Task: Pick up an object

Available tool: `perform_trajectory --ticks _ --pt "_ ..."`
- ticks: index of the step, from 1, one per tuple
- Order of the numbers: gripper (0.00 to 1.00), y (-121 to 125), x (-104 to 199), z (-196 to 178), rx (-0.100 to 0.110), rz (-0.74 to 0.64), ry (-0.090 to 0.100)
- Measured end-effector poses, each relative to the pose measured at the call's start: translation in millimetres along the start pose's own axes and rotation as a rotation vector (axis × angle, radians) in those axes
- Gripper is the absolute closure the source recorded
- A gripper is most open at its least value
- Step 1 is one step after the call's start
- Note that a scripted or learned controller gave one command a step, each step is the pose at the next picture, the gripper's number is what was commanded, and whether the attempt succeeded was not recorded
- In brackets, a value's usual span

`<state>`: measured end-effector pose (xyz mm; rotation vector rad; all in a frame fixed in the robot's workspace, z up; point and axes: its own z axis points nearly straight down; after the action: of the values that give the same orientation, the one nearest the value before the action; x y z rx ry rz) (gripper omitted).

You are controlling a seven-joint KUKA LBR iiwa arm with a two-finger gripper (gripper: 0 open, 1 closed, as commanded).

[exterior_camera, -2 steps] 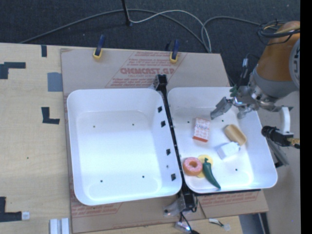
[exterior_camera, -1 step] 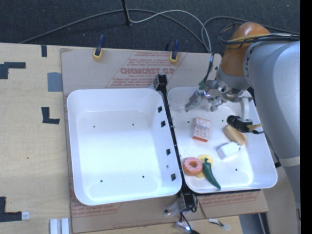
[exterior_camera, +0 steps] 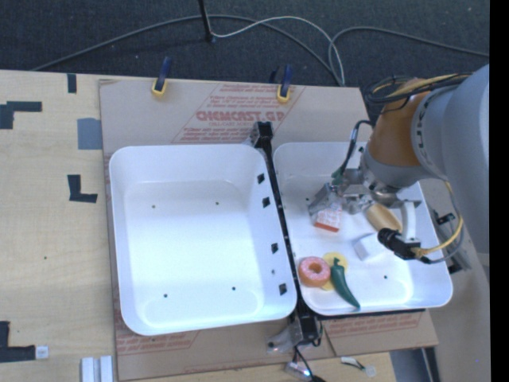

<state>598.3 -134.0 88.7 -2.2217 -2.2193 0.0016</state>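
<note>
Reaching into the right bin (exterior_camera: pixel 413 293) from the right, the gripper (exterior_camera: pixel 340 191) hangs low over the bin's middle, its fingers (exterior_camera: pixel 324 198) pointing left and down; whether they are spread or closed around anything cannot be told, since the metal parts blur together against the white floor. Just below the gripper lies a small white packet with an orange-red end (exterior_camera: pixel 327 219), touching or almost touching the gripper's tip. Right of it, under the wrist, a tan rounded object (exterior_camera: pixel 383 214) lies on the bin floor, partly hidden by the arm. A small grey block (exterior_camera: pixel 363 247) sits nearer to the camera, apart from the packet. At the near left corner of this bin a pink-frosted doughnut (exterior_camera: pixel 314 270) lies flat, with a yellow piece (exterior_camera: pixel 328 281) tucked against its right side and a green chilli pepper (exterior_camera: pixel 343 282) slanting down to the right, touching the yellow piece.

Above the gripper the arm's orange band (exterior_camera: pixel 394 134) curves up into the grey link (exterior_camera: pixel 461 126), with black cables looping beside it. The left bin (exterior_camera: pixel 127 213) stands beside the right one, joined by black clips along the shared edge. Both bins rest on a cardboard sheet (exterior_camera: pixel 231 110) held to the bench (exterior_camera: pixel 40 213) by two blue-and-yellow clamps (exterior_camera: pixel 162 78) at its far edge.
</note>
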Motion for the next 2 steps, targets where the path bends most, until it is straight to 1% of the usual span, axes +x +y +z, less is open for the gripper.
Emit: perform_trajectory --ticks 1,2 --pt "1.0 1 1 -10 -0.001 -0.002 0.0" --pt "1.0 -55 45 -21 -0.001 -0.004 0.001"
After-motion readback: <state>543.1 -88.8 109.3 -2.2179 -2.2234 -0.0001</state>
